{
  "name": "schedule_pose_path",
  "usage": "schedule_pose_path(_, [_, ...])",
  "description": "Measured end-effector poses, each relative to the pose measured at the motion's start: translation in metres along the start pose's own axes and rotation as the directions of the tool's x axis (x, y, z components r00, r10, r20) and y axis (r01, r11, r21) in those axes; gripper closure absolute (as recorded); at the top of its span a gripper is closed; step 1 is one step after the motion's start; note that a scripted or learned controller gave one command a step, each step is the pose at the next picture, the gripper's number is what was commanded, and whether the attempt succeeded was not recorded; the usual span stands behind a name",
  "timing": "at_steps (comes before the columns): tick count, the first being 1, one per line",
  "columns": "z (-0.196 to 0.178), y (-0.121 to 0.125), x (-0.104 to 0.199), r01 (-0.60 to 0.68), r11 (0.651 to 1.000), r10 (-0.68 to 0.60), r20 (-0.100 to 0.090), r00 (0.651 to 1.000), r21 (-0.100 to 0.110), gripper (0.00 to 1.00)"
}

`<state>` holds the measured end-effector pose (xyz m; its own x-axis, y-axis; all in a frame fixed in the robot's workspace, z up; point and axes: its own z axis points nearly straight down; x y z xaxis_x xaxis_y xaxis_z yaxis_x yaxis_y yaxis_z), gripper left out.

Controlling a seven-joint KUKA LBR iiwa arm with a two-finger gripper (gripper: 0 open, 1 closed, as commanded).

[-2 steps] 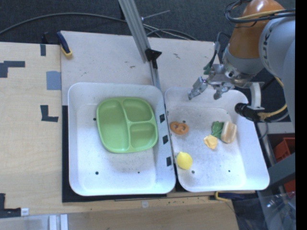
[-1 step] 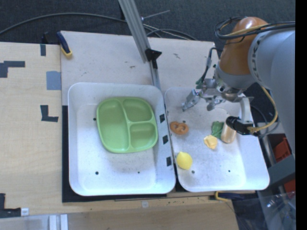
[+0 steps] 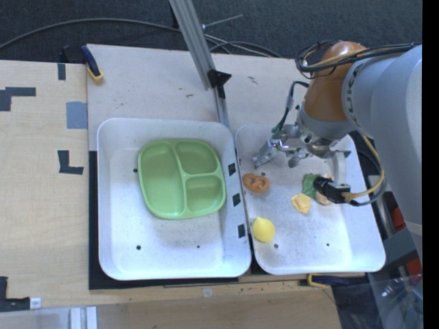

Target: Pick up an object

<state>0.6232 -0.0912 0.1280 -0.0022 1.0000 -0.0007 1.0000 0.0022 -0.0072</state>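
Observation:
In the right bin (image 3: 357, 252) lie an orange pretzel-shaped piece (image 3: 256, 182), a yellow lemon (image 3: 263, 229), a small yellow chunk (image 3: 301, 203) and a green item (image 3: 311, 184) partly covered by a black part of the arm. My gripper (image 3: 280, 158) hangs over the bin's upper half, just above and to the right of the pretzel piece. Its two metal fingers are spread apart, open, with nothing between them.
The left bin (image 3: 116, 245) holds a green divided plate (image 3: 182, 178). A slanted metal rail (image 3: 195, 36) ends near the divide between the bins. Cables loop from the wrist over the right bin's right side. A blue and yellow clamp (image 3: 92, 64) sits at the bench's far left.

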Motion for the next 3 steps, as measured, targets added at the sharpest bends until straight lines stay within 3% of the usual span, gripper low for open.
schedule_pose_path(1, [-0.013, 0.001, 0.001, 0.002, 1.000, -0.002, -0.001, 1.000, -0.004, 1.00])
schedule_pose_path(3, [-0.113, -0.007, -0.010, 0.000, 1.000, 0.000, 0.000, 1.000, -0.012, 1.00])
